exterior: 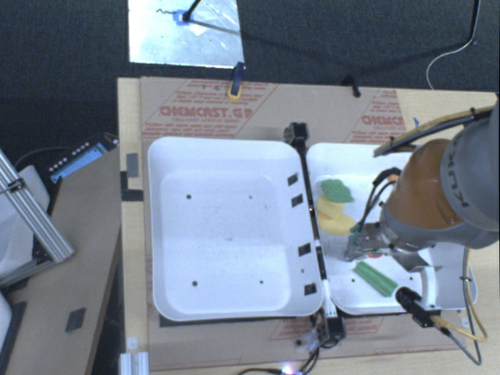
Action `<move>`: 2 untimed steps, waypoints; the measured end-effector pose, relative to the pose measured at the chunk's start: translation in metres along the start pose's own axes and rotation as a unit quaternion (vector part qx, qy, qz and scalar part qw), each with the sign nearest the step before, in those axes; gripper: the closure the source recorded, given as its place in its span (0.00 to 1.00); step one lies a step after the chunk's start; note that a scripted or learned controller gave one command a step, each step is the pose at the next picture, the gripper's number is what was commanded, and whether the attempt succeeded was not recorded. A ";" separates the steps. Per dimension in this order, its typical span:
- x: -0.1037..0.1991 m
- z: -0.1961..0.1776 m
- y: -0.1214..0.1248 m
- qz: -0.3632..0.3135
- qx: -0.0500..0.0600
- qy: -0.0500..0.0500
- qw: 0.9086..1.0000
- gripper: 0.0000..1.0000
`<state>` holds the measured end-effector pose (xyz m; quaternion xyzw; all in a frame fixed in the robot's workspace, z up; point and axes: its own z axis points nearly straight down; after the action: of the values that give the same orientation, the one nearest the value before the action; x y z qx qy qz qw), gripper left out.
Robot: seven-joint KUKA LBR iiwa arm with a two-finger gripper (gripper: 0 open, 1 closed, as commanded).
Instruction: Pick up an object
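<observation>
In the right bin lie a yellow object, a green leaf-shaped piece just above it, and a green bar near the front. My gripper reaches down from the right between the yellow object and the green bar. It hangs just right of the yellow object's lower end. The arm's orange band and grey wrist hide the right half of that bin.
The left bin sits beside the right one, divided by a black clipped ridge. Both rest on a cardboard sheet. A silver sheet lies at the back, and a cable trails at the front right.
</observation>
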<state>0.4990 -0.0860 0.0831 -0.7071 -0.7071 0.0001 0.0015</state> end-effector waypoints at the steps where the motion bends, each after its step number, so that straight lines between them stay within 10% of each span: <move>1: -0.002 -0.012 0.002 0.000 -0.003 -0.001 1.000 1.00; 2: 0.067 -0.111 -0.011 -0.006 -0.006 0.000 1.000 1.00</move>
<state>0.4880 -0.0194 0.1941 -0.7031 -0.7111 -0.0039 -0.0024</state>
